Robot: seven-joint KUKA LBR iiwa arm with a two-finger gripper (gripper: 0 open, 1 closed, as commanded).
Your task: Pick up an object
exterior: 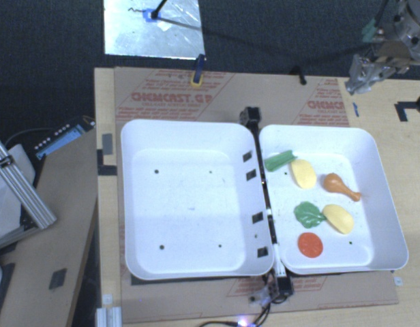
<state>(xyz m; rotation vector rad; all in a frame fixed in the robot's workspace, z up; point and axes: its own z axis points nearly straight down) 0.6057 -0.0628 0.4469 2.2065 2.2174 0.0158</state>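
Observation:
The right bin [373,154] holds several toy foods: a green pod [279,160], a pale yellow piece [304,174], an orange drumstick [341,187], a green leafy piece [308,214], a yellow lemon-like piece [338,218] and a red round slice [310,245]. My gripper [363,75] hangs at the upper right, above the bench behind the right bin's far corner and well away from the foods. Nothing is between its fingers.
The left bin [135,148] lies beside the right one, joined by a black hinge strip [261,189]. A shiny metal sheet [154,19] lies at the back. A yellow and blue clip [197,73] sits on the cardboard. An aluminium frame [19,189] stands at the left.

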